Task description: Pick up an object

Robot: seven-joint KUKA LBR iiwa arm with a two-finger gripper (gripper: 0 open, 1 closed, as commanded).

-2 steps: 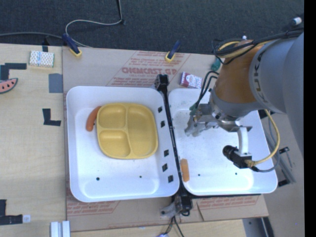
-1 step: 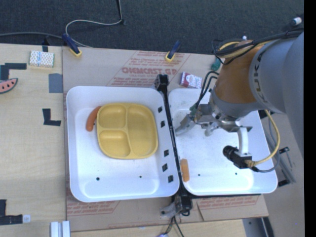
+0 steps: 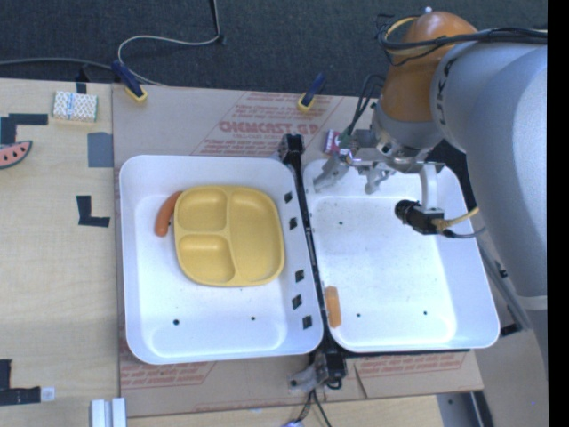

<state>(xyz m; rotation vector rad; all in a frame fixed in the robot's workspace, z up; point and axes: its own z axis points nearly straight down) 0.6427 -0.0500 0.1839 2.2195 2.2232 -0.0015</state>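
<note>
We see the gripper (image 3: 353,174) hanging over the far left corner of the right bin (image 3: 462,323), its two metal fingers spread apart with nothing between them. The grey arm (image 3: 498,87) with its orange band reaches in behind it.

The closest thing to pick is a small orange piece (image 3: 332,305), lying against the right bin's left wall, well nearer the camera than the gripper and slightly to its left. Farther off, across the divider in the left bin (image 3: 142,327), sit a yellow divided plate (image 3: 228,235) and an orange sausage-shaped item (image 3: 164,214) touching the plate's left rim; both lie well to the gripper's left.

To do this step well, we judge the gripper should travel along the wall toward the small orange piece, turn so its fingers straddle the piece's narrow width, and come down clear of the wall before closing. The wall leaves little room for one finger, so a miss is likely.
</note>
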